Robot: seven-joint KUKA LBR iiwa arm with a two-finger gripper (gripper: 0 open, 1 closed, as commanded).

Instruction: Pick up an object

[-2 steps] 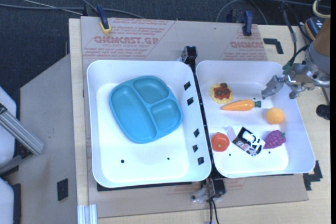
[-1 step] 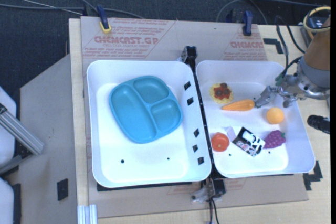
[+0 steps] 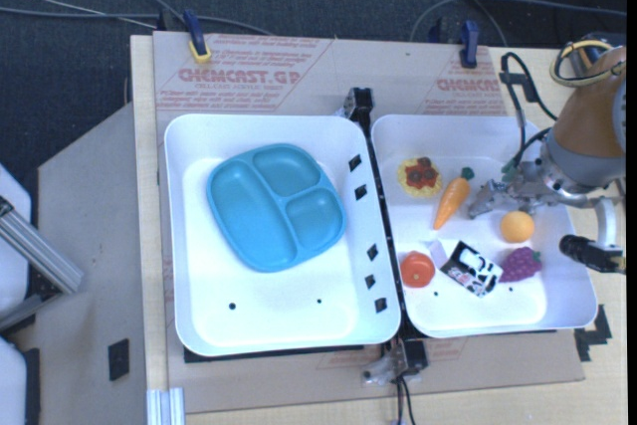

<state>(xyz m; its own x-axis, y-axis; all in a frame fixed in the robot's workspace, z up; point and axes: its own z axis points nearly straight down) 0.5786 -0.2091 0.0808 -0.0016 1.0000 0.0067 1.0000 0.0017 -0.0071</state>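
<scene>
The black-and-white packet (image 3: 470,268), tomato (image 3: 417,269) and grapes (image 3: 521,264) lie unpicked in the right bin (image 3: 478,318), the claw (image 3: 495,198) low beside the orange (image 3: 517,227), its grip unclear, nothing lifted yet.

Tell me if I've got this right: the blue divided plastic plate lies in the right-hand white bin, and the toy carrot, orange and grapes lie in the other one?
Not quite. In the camera view the blue divided plastic plate lies in the left-hand white bin, not the right-hand one. The orange toy carrot, the round orange fruit and the purple toy grapes lie in the other, right-hand white bin.
</scene>
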